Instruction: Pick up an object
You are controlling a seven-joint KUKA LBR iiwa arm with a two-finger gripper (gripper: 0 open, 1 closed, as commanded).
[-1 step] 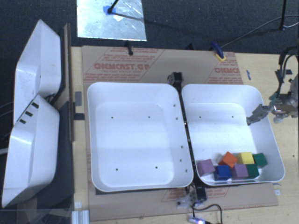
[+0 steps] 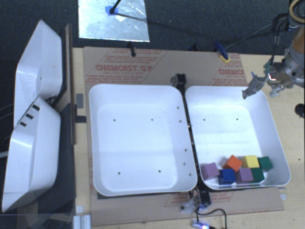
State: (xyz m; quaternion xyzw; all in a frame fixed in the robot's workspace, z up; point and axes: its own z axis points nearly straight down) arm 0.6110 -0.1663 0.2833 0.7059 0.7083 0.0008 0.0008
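I hover over the right bin's far corner; my fingers grasp nothing, whether spread I cannot tell; blocks cluster well apart.

Two white bins rest on tan board printed with red lettering, and the right bin's five o'clock corner holds blocks coloured orange, yellow, green, blue and purple.

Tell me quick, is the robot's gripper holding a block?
Gripper: holding nothing; it hangs over the far right corner of the right bin, away from the blocks.
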